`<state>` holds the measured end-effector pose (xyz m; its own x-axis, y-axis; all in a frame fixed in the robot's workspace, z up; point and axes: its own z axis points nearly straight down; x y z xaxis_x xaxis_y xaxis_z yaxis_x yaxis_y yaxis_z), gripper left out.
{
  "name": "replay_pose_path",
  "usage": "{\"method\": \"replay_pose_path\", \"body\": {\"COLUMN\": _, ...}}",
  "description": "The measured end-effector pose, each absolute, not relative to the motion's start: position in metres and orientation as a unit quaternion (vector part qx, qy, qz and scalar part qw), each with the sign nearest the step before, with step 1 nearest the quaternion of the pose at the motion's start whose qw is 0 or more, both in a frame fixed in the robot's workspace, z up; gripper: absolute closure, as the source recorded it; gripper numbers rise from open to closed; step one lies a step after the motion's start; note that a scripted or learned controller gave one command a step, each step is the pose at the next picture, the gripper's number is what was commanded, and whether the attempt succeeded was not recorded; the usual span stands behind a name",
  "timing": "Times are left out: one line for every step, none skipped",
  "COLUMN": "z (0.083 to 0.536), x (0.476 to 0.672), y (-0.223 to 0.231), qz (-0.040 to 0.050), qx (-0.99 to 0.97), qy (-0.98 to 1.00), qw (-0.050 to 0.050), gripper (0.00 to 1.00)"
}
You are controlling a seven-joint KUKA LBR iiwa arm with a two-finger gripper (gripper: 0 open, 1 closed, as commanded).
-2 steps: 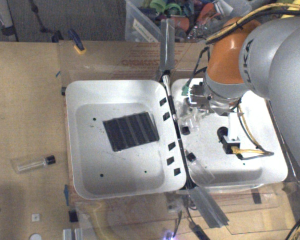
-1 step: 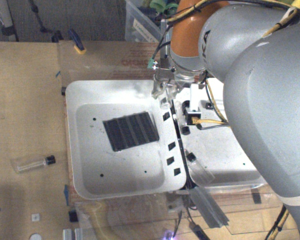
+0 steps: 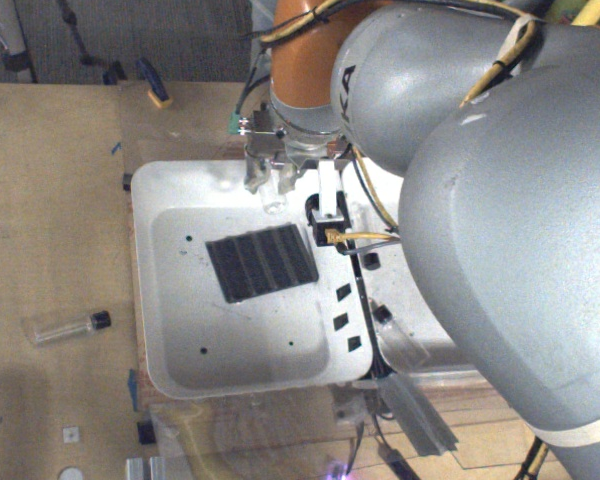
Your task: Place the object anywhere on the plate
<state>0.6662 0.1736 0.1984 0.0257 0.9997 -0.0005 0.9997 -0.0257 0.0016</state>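
Gripper sits over the far rim of the left bin; can't tell its finger state. Dark ribbed plate lies on the bin floor just below the gripper. Clear vial is on the bench, well left of both.

Arm grey, orange band above wrist. Bin white, few dark specks inside. Mat in bin black, ribbed in lengthwise stripes. Desk tan. Vial on desk clear, black cap.
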Motion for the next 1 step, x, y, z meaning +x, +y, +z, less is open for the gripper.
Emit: {"method": "replay_pose_path", "body": {"z": 0.1483, "x": 0.6658, "y": 0.2253, "qz": -0.0009, "qx": 0.538, "qy": 0.843, "qw": -0.001, "gripper": 1.00}}
